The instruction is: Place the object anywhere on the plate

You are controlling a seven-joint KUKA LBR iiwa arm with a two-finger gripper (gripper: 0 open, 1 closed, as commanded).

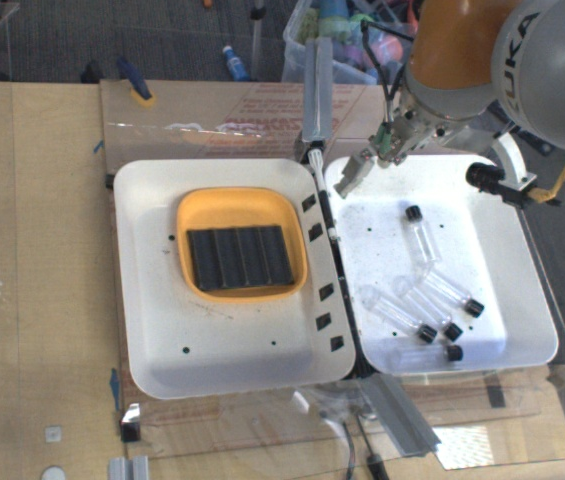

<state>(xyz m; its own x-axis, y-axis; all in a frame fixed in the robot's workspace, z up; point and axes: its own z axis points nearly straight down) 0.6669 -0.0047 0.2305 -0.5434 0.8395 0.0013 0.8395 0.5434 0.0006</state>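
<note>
An orange plate (190, 211) sits in the left bin (147, 298), and a black ribbed slab (240, 258) lies on it. Several clear vials with black caps lie in the right bin (507, 268): one (421, 236) near the middle, another (450, 295) lower right, a third (399, 317) at the lower left of the group. A loose black cap (453, 352) rests near the front. My gripper (360, 170) hangs over the far left corner of the right bin, close to the divider and well apart from the vials. Nothing shows held in it.
A grey bar (316, 98) rises from the divider between the bins, just left of the gripper. A black-tipped fitting (487, 179) juts from the arm over the right bin's far side. Clutter lies beyond the bench at the back.
</note>
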